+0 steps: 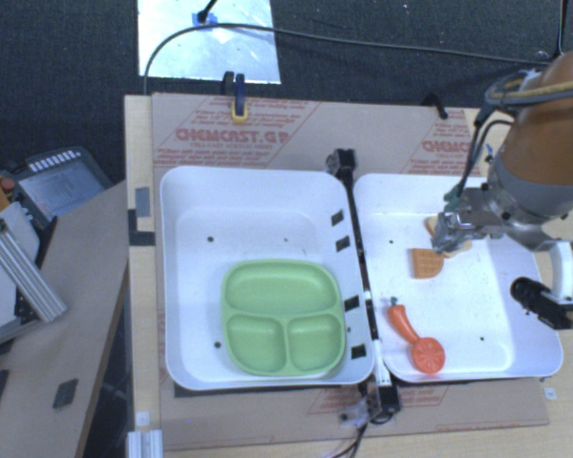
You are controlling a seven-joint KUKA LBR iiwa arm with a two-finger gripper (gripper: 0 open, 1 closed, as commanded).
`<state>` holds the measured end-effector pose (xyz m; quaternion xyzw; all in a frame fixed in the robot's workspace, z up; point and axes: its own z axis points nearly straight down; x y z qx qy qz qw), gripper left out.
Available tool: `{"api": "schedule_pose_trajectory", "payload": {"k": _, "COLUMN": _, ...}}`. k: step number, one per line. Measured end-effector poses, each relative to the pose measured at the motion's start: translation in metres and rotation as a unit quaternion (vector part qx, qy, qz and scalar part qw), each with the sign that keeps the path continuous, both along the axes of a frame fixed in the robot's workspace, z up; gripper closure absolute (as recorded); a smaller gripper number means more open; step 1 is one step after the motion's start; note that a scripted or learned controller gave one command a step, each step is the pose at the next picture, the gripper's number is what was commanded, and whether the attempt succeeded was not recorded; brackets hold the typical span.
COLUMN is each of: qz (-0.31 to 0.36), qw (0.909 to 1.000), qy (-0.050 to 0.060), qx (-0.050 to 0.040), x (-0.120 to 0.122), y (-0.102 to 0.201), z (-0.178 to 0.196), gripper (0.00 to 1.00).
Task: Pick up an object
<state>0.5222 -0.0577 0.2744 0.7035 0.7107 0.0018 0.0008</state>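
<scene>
Gripper (449, 237) low in right bin (525, 356), just above tan piece (426, 262); jaw state can't tell, blurred. Orange spoon (415, 342) near; green tray (285, 316) left bin (191, 256).

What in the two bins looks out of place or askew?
Nothing stands out. The green divided plate lies flat in the left bin; the orange spoon and a tan waffle-like piece lie in the right bin, below the gripper.

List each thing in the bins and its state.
Green divided plate: flat in the left bin, compartments bare.
Orange spoon: lying flat in the right bin.
Tan piece: lying flat, just below the gripper.
</scene>
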Motion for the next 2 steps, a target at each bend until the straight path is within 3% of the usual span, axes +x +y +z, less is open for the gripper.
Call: {"api": "schedule_pose_trajectory", "payload": {"k": 2, "qz": -0.001, "qw": 1.0, "qy": 0.002, "qx": -0.0002, "x": 0.024, "y": 0.088, "z": -0.031, "gripper": 1.0}}
